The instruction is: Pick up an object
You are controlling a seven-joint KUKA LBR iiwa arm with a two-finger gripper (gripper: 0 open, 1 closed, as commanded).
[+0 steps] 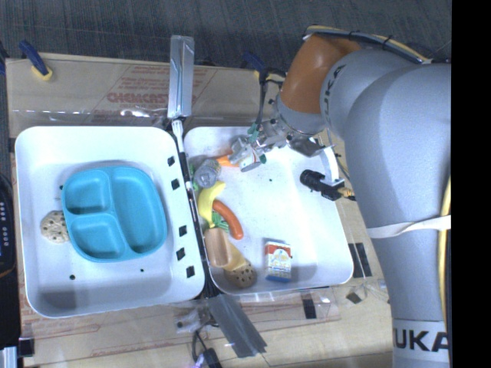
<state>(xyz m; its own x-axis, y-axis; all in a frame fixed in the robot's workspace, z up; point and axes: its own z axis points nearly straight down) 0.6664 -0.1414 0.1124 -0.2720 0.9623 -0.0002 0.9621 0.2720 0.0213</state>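
Gripper (247,153) low over the right bin's (322,236) upper left corner — whether it grips anything, cannot tell. Nearest pickable thing: carrot (223,159), touching or just beside it on the left, long axis running left-right. Grey round object (205,175), banana (209,199), sausage (229,218) cluster just below-left. Small carton (278,259) well apart, near the bottom edge. Wrist hardware hides the contact — carrot partly covered.
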